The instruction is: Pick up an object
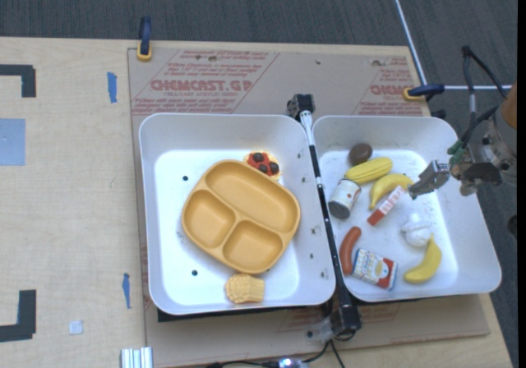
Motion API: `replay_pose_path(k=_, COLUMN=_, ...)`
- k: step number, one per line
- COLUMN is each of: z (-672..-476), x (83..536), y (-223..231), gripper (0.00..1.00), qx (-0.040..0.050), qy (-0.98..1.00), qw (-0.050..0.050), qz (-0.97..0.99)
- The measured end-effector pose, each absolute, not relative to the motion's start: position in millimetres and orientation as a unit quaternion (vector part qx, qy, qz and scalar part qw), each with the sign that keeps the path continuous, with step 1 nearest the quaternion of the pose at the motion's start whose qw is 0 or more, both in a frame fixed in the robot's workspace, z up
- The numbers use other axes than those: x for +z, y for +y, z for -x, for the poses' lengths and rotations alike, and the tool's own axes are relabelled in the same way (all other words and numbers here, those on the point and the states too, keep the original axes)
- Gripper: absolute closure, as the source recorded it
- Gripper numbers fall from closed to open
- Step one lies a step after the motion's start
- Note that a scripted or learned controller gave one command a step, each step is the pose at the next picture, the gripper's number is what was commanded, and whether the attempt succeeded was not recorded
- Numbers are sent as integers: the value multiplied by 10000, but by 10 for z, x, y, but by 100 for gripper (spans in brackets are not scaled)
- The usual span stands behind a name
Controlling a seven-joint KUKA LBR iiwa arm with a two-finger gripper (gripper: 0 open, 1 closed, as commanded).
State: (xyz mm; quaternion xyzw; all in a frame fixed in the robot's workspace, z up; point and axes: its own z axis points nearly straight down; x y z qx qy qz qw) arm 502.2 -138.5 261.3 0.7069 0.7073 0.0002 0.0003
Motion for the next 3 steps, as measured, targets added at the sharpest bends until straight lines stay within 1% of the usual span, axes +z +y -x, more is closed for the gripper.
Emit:
replay_pose_path(k=1, z=-4989, x=1017, y=-1573, gripper=0, qx=-2, qy=7068, qw=-7, qz=-7074)
replay_pose_path(k=2, z=-5524, x=863, y=-1103, gripper=0, qx=19, qy=7075, qw=19, qz=-7067)
replay_pose_path(k=3, z=-5947, x=861, y=-952, gripper=0, qx=11, qy=7074, qw=14, qz=-7068)
